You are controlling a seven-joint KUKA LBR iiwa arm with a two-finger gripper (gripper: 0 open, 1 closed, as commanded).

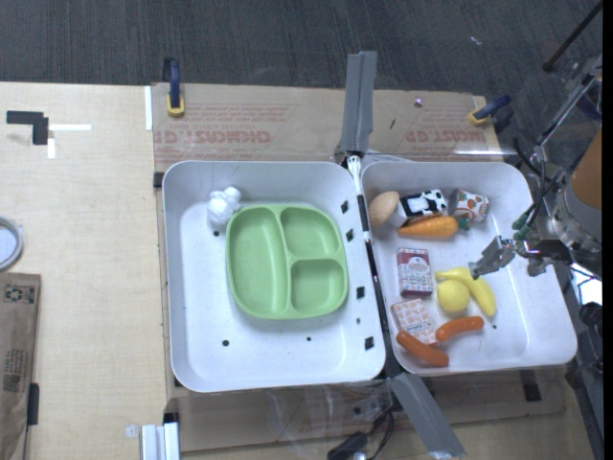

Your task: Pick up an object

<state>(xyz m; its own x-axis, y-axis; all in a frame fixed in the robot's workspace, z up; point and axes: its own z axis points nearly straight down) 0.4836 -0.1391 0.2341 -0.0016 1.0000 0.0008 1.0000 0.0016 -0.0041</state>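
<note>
My gripper (490,257) hangs over the right bin (548,338), near its right side, with its fingers open and nothing between them. Just below and left of it lie a yellow banana (482,293) and a lemon (453,296). An orange carrot (429,226) lies further back, with a beige egg-shaped piece (384,207), a black-and-white toy (424,202) and a small patterned box (470,205) behind it. A red-and-white carton (414,271) sits left of the lemon. Two red sausages (460,328) (422,349) lie at the bin's front.
The left bin (192,333) holds a green divided plate (285,260) and a small white object (223,204) at its back left corner. A grey divider bar (359,103) runs between the bins. Clamps (172,99) (490,111) grip the cardboard behind.
</note>
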